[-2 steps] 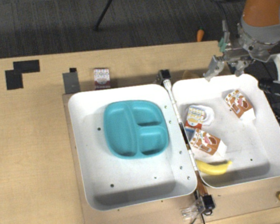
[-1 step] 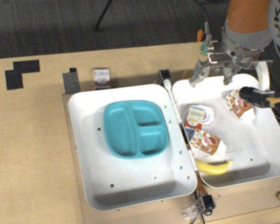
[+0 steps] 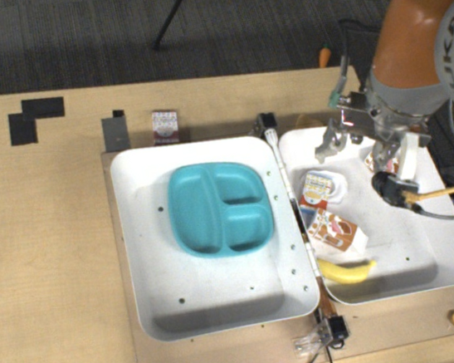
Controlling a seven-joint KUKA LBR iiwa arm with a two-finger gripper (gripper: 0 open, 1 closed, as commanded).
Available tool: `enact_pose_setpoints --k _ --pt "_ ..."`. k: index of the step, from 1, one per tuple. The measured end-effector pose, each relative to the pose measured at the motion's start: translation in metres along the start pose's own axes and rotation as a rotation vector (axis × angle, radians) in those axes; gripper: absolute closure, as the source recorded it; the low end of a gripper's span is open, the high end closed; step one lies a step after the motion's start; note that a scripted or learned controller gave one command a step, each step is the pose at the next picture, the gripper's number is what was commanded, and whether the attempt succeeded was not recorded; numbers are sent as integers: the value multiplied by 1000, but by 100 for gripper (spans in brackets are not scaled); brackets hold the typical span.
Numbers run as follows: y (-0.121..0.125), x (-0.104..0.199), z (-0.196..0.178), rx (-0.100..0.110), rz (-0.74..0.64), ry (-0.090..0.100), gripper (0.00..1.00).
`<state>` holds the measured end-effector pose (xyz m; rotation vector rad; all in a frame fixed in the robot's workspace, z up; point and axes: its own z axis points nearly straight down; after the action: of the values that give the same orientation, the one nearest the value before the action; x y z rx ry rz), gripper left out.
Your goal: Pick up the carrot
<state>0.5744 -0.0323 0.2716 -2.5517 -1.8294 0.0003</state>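
Orange carrot (image 3: 372, 162) is peeking out just beside the gripper (image 3: 388, 166), which is hanging over the right bin's (image 3: 440, 265) far side; can't tell whether jaws are spread or pinching.

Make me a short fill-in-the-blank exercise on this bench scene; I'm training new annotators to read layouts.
1. The teal divided plate lies in the ____ bin.
2. The banana lies near the right bin's ____ edge.
3. The arm's band above the wrist is coloured ____.
4. The snack packet lies between the banana and the small round ____.

Missing words: left; front; orange; cup
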Motion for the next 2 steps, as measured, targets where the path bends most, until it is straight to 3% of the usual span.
enact_pose_setpoints --k 1,2 --pt "-63 -5 59 5 640 0 0" --pt "-72 -44 88 1 415 0 0"
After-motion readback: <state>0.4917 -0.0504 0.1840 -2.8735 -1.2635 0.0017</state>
